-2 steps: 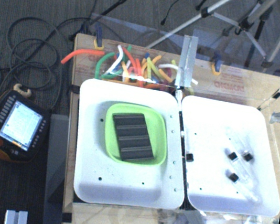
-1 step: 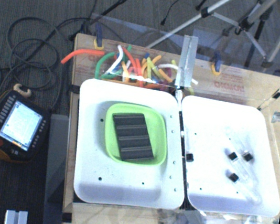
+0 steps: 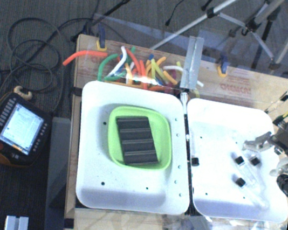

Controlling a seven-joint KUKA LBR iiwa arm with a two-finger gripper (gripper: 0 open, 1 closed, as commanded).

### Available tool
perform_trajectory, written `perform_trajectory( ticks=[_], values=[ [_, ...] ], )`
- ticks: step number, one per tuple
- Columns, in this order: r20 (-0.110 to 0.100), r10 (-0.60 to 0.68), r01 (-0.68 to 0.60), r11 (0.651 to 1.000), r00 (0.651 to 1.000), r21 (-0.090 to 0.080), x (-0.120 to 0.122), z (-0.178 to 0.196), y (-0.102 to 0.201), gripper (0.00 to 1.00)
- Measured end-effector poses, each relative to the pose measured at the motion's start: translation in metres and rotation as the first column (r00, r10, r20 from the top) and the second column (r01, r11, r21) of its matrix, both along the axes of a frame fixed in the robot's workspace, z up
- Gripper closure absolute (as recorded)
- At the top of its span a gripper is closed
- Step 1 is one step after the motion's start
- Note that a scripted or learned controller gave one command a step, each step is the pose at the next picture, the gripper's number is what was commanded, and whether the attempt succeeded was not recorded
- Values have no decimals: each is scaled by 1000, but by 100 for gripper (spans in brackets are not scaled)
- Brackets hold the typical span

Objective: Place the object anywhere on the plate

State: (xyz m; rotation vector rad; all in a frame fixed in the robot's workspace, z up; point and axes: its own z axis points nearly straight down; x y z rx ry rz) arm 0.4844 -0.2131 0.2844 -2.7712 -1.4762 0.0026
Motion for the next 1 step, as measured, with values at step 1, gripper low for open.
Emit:
perform_trajectory(
  ticks=[1],
  values=[
    [1,-86,86,996,996,-3,0,48,2,0]
  ],
)
